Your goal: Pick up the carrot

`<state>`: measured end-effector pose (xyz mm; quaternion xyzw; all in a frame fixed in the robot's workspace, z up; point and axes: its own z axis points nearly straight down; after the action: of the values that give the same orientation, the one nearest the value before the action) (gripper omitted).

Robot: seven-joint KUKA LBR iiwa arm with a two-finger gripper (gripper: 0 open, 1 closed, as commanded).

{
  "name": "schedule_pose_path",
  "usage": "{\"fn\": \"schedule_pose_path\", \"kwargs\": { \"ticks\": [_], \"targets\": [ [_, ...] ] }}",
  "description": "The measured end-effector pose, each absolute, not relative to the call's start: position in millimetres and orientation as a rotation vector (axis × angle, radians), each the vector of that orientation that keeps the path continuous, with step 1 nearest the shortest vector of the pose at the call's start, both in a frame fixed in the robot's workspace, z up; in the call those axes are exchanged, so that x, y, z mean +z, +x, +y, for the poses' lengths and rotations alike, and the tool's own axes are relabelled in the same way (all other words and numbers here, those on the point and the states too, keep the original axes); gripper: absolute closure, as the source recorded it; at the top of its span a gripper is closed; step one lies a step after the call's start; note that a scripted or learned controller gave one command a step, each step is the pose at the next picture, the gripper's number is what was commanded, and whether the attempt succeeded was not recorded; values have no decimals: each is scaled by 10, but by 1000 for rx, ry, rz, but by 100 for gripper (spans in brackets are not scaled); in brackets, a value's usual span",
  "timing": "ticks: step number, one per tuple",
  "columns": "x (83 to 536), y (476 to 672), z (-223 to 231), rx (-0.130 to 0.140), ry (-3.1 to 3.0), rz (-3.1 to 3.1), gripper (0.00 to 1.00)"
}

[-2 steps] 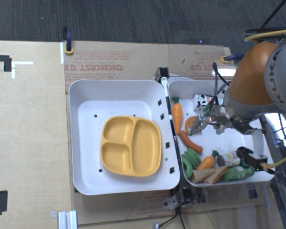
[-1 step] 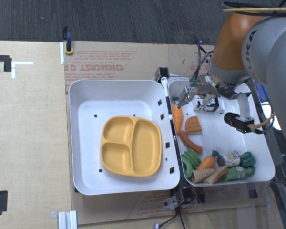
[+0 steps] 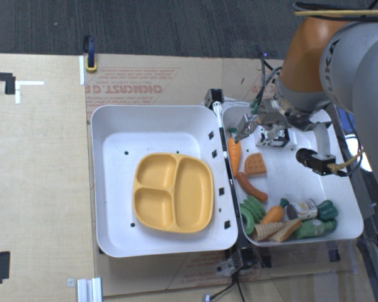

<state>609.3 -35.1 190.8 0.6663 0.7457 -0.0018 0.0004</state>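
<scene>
Carrot (image 3: 234, 154) lies just below claw (image 3: 245, 129), whose state I cannot tell.

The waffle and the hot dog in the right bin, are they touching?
Apart. The camera view shows a strip of white bin floor between the waffle and the hot dog below it.

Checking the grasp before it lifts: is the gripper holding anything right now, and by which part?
Cannot be told. The gripper sits right above the carrot's upper end in the right bin, but a grip on it isn't visible.

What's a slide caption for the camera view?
Gripper poised over the carrot at the right bin's left wall; yellow plate in the left bin.
</scene>
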Motion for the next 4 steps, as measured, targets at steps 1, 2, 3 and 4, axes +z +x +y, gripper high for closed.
{"fn": "schedule_pose_path", "kwargs": {
  "ticks": [1,2,3,4],
  "targets": [
    [1488,6228,-1001,-6,2148,2291,0],
    [1911,6164,-91,-4,2150,2290,0],
    [1910,6284,-414,-4,2216,2223,0],
    [1177,6419,-879,25,2177,2229,0]
  ]
}}
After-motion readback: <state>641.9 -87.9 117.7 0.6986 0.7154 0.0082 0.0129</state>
